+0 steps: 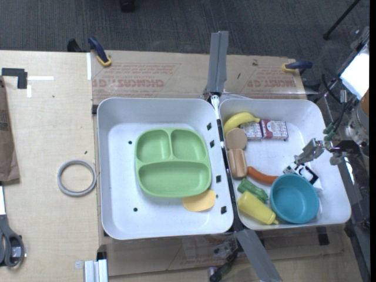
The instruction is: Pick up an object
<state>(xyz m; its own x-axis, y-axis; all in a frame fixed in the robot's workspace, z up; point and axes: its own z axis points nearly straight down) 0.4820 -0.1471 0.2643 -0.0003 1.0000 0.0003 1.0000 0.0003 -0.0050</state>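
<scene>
Your gripper [306, 153] hangs over the right bin [332, 157], toward its right wall, with the arm coming in from the right. You can see its fingers slightly apart, tips pointing down and leftward, and nothing sits between them.

The nearest candidates lie on the near side of the tips: the blue bowl [295, 198] sits in the bin's near right corner, just nearer than the fingers, with a small black-and-white item [304, 173] between bowl and tips. The orange carrot [262, 175] lies left of the gripper and a little nearer, its long axis running left to right, roughly along the fingers' reach. You would probably need to shift left and descend to straddle it across its narrow width.

The green divided plate [173, 161] in the left bin [111, 157] is well apart.
</scene>
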